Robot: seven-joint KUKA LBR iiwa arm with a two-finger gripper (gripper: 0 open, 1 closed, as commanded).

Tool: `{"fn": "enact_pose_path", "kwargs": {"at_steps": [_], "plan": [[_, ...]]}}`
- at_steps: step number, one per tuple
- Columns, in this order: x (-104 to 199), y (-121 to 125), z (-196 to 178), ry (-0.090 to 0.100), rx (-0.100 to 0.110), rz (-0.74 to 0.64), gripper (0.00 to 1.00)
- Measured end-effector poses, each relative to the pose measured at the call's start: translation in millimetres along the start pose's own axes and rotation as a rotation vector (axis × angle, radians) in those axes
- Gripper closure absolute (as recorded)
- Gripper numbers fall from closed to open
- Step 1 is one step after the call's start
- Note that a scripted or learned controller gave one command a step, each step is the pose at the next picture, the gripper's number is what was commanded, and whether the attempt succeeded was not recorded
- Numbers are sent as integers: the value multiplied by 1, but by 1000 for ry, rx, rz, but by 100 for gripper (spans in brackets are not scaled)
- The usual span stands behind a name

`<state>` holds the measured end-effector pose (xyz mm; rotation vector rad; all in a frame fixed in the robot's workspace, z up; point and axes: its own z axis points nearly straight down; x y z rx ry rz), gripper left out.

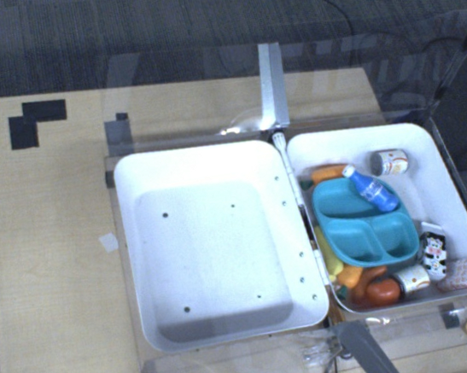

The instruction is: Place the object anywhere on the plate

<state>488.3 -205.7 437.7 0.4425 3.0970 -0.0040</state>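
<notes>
Sitting in the right bin [436, 153], a teal divided plate [368, 227] carries a blue bottle [372, 188] on its far section, the bottle's long axis running from far-left cap to near-right base. Around the plate lie a can [390, 162], a red tomato-like piece [383, 290], a patterned cup [433, 253] and an orange packet [464, 273]; their labels are unreadable. The left bin [211, 240] sits beside it on the worktop [48, 276].

Two white bins [204, 164], one teal plate [366, 227], one blue bottle [372, 190]
</notes>
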Motion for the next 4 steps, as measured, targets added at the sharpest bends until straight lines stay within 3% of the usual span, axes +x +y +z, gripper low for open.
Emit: {"fn": "enact_pose_path", "kwargs": {"at_steps": [1, 3, 4], "plan": [[1, 0, 108, 4, -1, -287, 100], [-10, 3, 0, -3, 0, -913, 100], [-11, 4, 88, 3, -3, -778, 100]]}}
